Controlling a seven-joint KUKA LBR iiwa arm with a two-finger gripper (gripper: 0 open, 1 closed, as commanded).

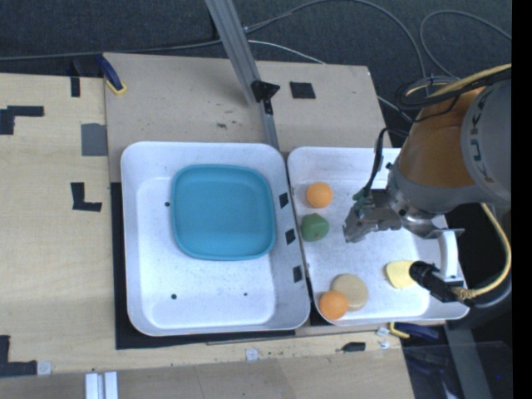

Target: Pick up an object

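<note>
Nearest in the right bin [332, 158], an orange ball [333, 305] touches a beige lump [352, 290], so a grab there could nudge both. A yellow piece [400, 274] lies right. Farther, the gripper [359, 225] hovers beside the green ball [314, 228]; whether its fingers are released or clenched I cannot tell. Descending off-centre could roll the ball away. Farthest sits another orange ball [318, 194].

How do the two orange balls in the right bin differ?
The upper orange ball lies apart from other things, near the bin's far left side; the lower orange ball sits at the near-left corner, touching a beige ball. The upper one has a green ball just below it, not touching. Both are round, orange and similar in size, in the right bin.
</note>
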